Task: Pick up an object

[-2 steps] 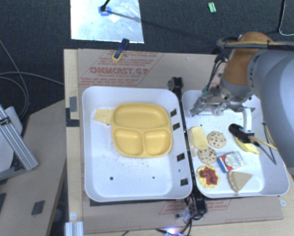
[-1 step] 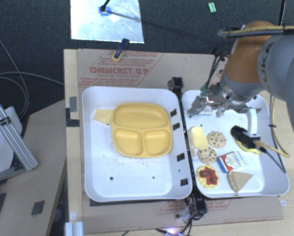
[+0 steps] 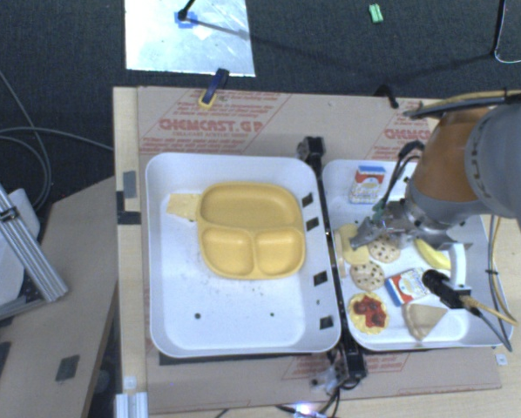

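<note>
The right bin (image 3: pixel 483 233) holds several toy foods. Among them are a small white carton (image 3: pixel 368 184), two round cookies (image 3: pixel 383 252) (image 3: pixel 366 275), a red-topped round piece (image 3: pixel 369 312), a small red and white box (image 3: pixel 406 286), a yellow banana (image 3: pixel 429 253) and a tan wedge (image 3: pixel 424 320). My gripper (image 3: pixel 375 231) reaches down into this bin from the right. It hangs low over a pale yellow piece (image 3: pixel 353 247), just above the upper cookie. The wrist hides what lies under its tip.
The left bin (image 3: pixel 169 320) bears a yellow divided tray (image 3: pixel 247 229) with a pale flat piece (image 3: pixel 183 205) at its left corner. A black divider with clips (image 3: pixel 323 225) separates the bins. The grey arm (image 3: pixel 496 155) covers the right bin's far right part.
</note>
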